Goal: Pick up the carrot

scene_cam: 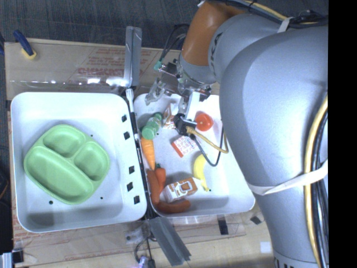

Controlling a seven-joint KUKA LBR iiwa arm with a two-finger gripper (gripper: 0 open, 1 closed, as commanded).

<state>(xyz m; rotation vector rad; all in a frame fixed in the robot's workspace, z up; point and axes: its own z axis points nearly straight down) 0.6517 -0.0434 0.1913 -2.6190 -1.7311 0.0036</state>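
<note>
Gripper [167, 96]: jaw state cannot be told; hangs low over right bin's [237, 197] far-left corner. Arm: reaches from the right, wrist bent down. Carrot [148, 151]: against bin's left wall.

Printing shows, but none of it can be read.
The cardboard sheet [106, 60] under the bins carries faint red print, too washed out to make out. The small carton [179, 188] and the red-and-white packet [183, 146] in the right bin [237, 197] have label markings, too small and blurred to read.
</note>
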